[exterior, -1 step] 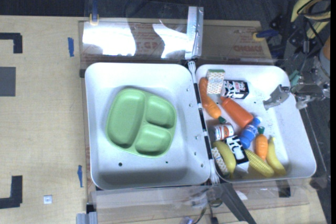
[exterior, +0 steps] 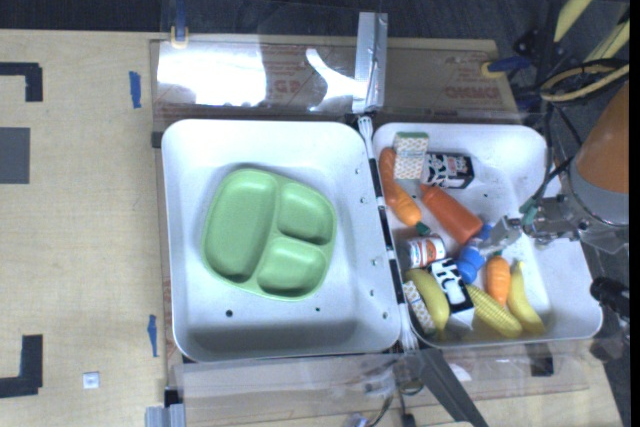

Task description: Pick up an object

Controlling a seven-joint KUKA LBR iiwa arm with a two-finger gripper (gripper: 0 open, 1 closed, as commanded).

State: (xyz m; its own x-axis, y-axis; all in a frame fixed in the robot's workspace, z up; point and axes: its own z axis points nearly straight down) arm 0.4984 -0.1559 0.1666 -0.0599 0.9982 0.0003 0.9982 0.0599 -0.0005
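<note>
Left bin (exterior: 190,165): holds a green divided tray (exterior: 268,231), lying flat near its middle.
Right bin (exterior: 520,147): crowded with toy food along its 9 o'clock and 6 o'clock sides.
Orange bottle (exterior: 450,213): lies at a slant near the bin's centre, its blue cap (exterior: 487,233) pointing toward 4 o'clock.
Carrot (exterior: 398,195): along the 9 o'clock wall, just beside the bottle.
Black-and-white carton (exterior: 447,169): at 11 o'clock, next to a small pale box (exterior: 410,156).
Bananas and corn (exterior: 494,310): at 6 o'clock, with a small can (exterior: 428,251) above them.
Gripper (exterior: 512,221): reaches in from 3 o'clock, tip just beside the blue cap; whether the fingers are spread or pressed together cannot be told.
Arm (exterior: 605,165): at 3 o'clock, orange band visible.
</note>
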